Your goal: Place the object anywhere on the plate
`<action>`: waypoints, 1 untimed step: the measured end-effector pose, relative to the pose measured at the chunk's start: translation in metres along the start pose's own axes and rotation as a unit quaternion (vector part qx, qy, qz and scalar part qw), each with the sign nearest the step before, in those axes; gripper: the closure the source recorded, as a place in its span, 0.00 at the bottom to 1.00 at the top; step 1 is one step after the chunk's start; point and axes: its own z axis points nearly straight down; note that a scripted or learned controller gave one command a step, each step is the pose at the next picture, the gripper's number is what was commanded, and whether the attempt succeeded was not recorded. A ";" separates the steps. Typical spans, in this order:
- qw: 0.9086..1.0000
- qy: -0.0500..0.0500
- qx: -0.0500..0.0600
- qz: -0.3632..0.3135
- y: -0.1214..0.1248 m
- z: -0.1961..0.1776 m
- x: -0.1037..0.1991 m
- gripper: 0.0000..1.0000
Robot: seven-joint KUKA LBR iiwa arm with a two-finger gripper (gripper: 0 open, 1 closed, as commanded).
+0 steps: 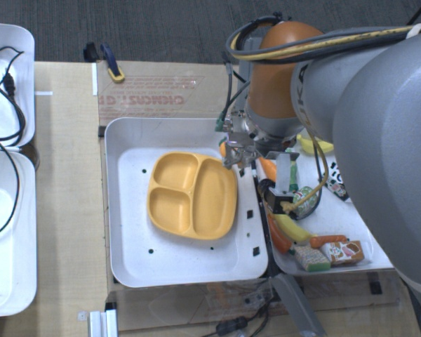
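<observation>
A yellow three-compartment plate (193, 195) lies in the middle of the left white bin (116, 188), with nothing on it. My gripper (237, 156) hangs below the orange wrist band, just above the plate's upper right rim, at the wall between the two bins. A small orange piece (224, 148) shows right at the gripper's left side; I cannot tell whether it is held. Toy foods lie in the right bin: an orange carrot (268, 168), a banana (291, 225) and a yellow item (316, 146), partly hidden by the arm.
Small boxed toy foods (337, 251) sit at the right bin's front. A cardboard sheet (154, 97) and a blue clamp (111, 62) lie behind the left bin. A white unit with black cables (7, 118) stands at far left. The arm's bulk covers the right side.
</observation>
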 end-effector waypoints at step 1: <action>1.000 0.000 0.000 0.000 0.000 0.000 0.000 0.00</action>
